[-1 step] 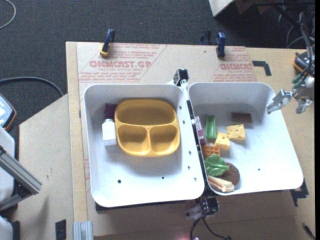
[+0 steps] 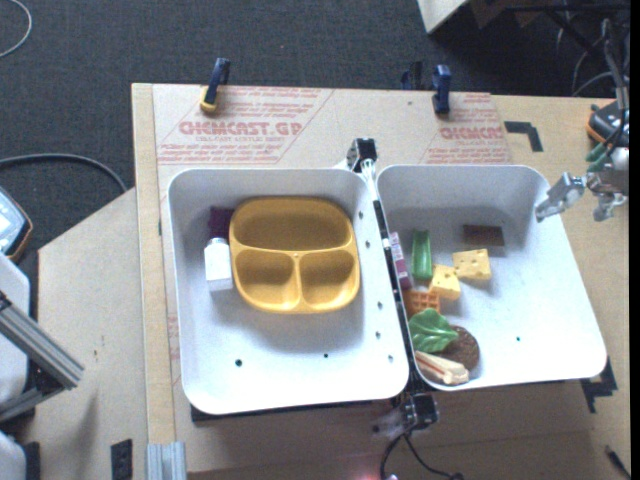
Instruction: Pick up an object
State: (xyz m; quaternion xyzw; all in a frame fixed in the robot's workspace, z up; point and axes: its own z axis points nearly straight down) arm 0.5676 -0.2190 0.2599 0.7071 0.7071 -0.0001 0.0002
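The claw [image 2: 562, 196] is hanging at the right bin's [image 2: 560, 353] upper right rim, small and partly blurred against the bench [image 2: 300, 118]. Whether it is wide or narrow I cannot tell, and nothing is showing in it.

The things worth picking are lying well to its left, crowded along that bin's left wall. For a clean grab I would go for a piece with room around it: the cheese [image 2: 474, 266] is sitting at the outer edge of the cluster with bare white floor on its right. The brown block [image 2: 484, 234] just above it is standing apart too. The arm needs to come in over the rim, centre above one piece and drop straight, since the smaller cheese [image 2: 445, 282], waffle [image 2: 423, 301] and green pepper [image 2: 421, 253] are packed close enough to be nudged.

Lower down, a leaf [image 2: 432, 330] is lying over a dark cookie [image 2: 463, 346], with a pale roll [image 2: 443, 370] at the bottom edge.

The left bin [image 2: 290, 378] is holding a yellow divided tray [image 2: 295, 254], with a white bottle [image 2: 218, 265] and a dark purple piece [image 2: 221, 218] tucked beside it.
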